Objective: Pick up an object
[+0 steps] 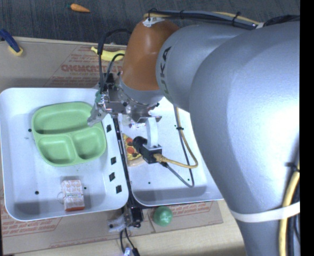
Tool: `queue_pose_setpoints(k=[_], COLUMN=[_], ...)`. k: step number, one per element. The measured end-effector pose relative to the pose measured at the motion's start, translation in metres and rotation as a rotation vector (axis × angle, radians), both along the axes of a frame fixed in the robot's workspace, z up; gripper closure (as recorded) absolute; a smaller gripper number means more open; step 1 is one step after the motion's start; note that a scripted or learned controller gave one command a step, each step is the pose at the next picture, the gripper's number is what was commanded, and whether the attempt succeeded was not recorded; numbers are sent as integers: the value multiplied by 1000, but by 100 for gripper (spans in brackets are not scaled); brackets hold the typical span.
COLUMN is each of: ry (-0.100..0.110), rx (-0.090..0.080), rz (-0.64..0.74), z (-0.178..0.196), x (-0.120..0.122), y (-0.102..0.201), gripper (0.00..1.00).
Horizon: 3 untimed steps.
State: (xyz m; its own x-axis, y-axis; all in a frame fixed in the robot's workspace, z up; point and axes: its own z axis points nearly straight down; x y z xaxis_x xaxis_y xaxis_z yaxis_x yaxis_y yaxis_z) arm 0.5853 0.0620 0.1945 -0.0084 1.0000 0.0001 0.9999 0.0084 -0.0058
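Looking down through the camera view, you have the hand (pixel 102 111) low over the left bin (pixel 7 143). It is at the right rim of the green divided plate (pixel 66 132), close to the wall where the two bins meet. The arm (pixel 226 89) crowds over it, so you cannot tell whether the hand is spread or pressed together, and nothing can be seen pinched in it.

Its place at the rim makes sense. A shallow plate lying flat offers little but its edge to pinch, so the plate is likely the thing being tried for. It lies right way up in the upper half of the left bin.

Your other candidates lie apart from one another, so each could be taken alone. A small wrapped packet (pixel 72 193) lies near the front of the same bin, well apart from the plate. A small orange and yellow thing (pixel 129 143) lies in the right bin (pixel 167 196), just beside the dividing wall. A green ball (pixel 162 216) sits outside both bins on the cardboard (pixel 50 63), probably out of play.
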Motion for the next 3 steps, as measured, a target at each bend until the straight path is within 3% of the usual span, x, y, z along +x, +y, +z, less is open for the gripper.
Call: queue_pose_setpoints(k=[1,2,3], ry=[-7,-10,0], rx=[-1,0,-1], rz=[-4,-1,-4], z=[59,112,-4], x=[46,57,70], y=[-61,-66,-106], gripper=[0,0,0])
